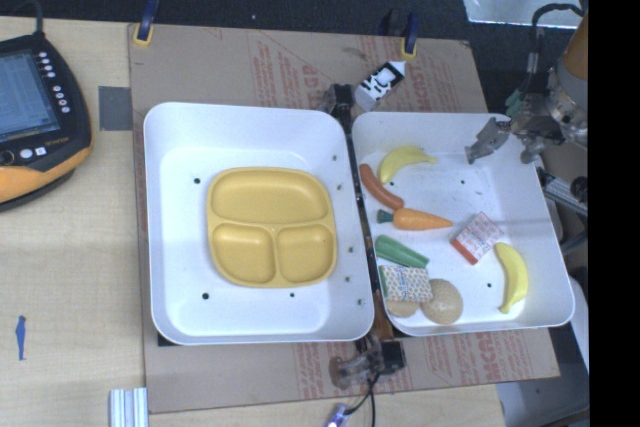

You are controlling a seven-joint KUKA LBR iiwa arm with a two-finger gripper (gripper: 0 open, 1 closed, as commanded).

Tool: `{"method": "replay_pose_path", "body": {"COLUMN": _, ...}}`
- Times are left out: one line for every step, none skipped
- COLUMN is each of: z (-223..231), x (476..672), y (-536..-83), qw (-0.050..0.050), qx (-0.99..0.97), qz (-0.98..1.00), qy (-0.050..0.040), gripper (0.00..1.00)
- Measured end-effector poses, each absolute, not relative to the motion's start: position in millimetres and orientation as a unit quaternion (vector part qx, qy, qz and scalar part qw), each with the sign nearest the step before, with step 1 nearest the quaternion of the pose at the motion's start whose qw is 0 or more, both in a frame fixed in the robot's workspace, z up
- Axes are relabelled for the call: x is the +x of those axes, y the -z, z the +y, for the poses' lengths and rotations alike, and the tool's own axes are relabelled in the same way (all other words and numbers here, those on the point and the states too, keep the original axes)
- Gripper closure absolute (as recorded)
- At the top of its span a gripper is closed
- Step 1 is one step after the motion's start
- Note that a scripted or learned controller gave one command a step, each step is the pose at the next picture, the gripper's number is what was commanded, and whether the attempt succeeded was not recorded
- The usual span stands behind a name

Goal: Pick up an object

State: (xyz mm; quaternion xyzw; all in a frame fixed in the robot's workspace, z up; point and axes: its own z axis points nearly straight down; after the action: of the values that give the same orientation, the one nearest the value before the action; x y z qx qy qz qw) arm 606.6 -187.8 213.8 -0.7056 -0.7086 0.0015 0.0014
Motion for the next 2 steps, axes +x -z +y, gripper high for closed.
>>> {"method": "replay_pose_path", "body": {"z": -207.2, "x": 527.9, "y": -90.8, "qw": 0.002, "qx": -0.705, "qz": -0.709, "qy": -0.0022, "gripper": 0.00}}
{"method": "replay_pose_path", "body": {"z": -114.7, "x": 655.9, "y": -91.5, "qw": 0.003, "qx": -0.705, "qz": -0.710, "qy": -0.0020, "gripper": 0.00}}
